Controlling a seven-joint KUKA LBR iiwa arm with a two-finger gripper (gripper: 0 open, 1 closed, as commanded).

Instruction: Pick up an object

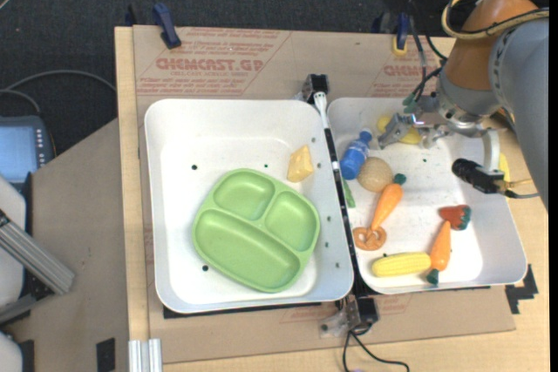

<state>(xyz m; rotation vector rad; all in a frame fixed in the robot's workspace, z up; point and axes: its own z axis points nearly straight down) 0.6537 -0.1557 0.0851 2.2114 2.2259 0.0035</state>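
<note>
Lighting was bright and even from overhead; the white bins (166, 187) ran near overexposed, with mild glare along their rims. Shadows were soft and short, tight under the green tray (255, 228). Focus was fair mid-frame, slightly soft overall, dark floor underexposed.

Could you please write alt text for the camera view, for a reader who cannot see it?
A grey robot arm reaches from the right, its end effector low over the far part of the right bin, which holds toy carrots, a corn cob, a blue bottle and other small items. The left bin holds a green divided plate and a pale yellow piece.
</note>
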